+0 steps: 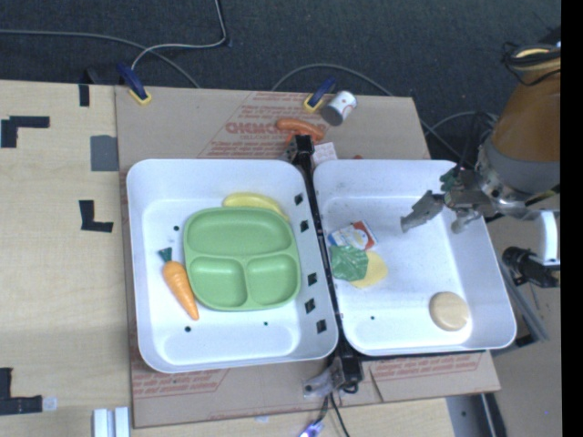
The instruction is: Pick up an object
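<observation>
right bin (474,335) — middle floor bare | left bin (146,244) — green tray (241,255) fills centre

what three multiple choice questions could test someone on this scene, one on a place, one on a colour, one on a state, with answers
1. Where does the carrot lie?
A. in the left bin, beside the divided plate
B. in the right bin
C. on the cardboard outside the bins

2. What colour is the divided plate?
A. white
B. green
C. orange

3. What is the state of the gripper?
A. shut on the carrot
B. shut on the round beige object
C. open, with nothing between its fingers

Answers:
1. A, the carrot rests against the plate's left edge inside the left bin.
2. B, the three-section plate is light green.
3. C, the fingers stand spread above the right bin's bare floor, apart from the beige object and the green and yellow pieces.
</observation>
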{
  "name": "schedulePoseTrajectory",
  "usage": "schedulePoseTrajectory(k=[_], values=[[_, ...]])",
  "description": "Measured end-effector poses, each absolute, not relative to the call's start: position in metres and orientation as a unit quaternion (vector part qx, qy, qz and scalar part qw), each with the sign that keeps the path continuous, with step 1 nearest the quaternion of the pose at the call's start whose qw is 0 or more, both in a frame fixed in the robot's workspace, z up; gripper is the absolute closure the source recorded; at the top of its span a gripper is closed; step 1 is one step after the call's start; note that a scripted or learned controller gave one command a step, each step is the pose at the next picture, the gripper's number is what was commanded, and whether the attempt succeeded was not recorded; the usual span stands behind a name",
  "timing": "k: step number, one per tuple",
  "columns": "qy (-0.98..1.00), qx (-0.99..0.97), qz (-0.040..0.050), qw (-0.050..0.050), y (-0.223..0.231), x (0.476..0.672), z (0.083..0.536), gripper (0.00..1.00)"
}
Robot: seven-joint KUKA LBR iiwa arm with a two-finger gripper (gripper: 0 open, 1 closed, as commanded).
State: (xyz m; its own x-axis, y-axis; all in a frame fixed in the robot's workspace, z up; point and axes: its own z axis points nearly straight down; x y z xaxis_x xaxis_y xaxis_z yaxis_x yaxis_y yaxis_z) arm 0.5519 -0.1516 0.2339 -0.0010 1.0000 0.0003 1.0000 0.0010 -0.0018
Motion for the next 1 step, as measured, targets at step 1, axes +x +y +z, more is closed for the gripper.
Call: schedulePoseTrajectory(k=[1], values=[[-0.708,-0.706,0.0009,0.002,-0.1066,0.5678,0.1496,0.00]])
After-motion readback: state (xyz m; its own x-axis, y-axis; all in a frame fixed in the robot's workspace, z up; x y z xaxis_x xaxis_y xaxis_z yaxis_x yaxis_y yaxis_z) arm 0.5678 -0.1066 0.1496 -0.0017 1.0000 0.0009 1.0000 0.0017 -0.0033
